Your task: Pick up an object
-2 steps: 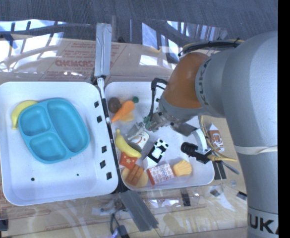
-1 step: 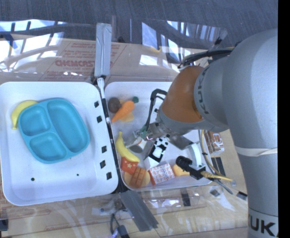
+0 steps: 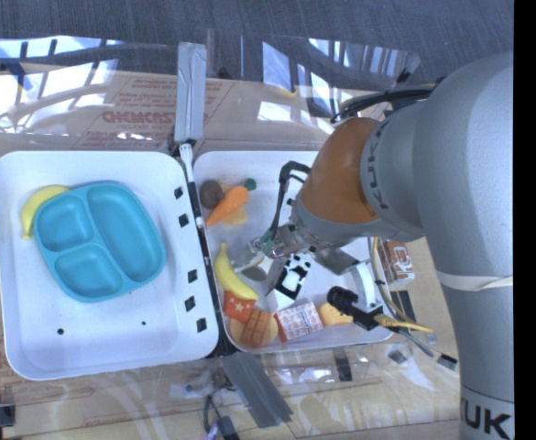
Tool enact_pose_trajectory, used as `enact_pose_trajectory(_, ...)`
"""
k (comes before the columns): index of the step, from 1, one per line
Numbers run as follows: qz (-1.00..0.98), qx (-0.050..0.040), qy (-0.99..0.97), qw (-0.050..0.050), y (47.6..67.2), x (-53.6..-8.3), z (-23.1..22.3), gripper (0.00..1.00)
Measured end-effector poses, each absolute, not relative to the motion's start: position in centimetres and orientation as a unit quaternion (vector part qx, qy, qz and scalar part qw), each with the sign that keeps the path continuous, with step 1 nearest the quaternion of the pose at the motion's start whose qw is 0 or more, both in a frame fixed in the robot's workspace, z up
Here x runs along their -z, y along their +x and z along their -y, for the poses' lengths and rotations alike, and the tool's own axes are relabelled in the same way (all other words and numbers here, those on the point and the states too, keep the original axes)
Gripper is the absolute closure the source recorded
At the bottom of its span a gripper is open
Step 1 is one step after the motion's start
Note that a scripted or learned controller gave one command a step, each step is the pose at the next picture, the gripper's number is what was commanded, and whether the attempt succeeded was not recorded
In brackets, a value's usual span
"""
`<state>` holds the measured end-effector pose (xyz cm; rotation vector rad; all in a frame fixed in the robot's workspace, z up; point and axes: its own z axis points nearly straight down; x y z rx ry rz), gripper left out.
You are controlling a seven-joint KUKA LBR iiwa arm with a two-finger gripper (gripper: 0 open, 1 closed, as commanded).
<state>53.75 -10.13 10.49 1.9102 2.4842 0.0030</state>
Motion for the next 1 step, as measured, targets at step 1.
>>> enact_pose_trajectory(1,-0.747,-0.0007,0.665,0.0,58.08,-19.32,4.49,1.0)
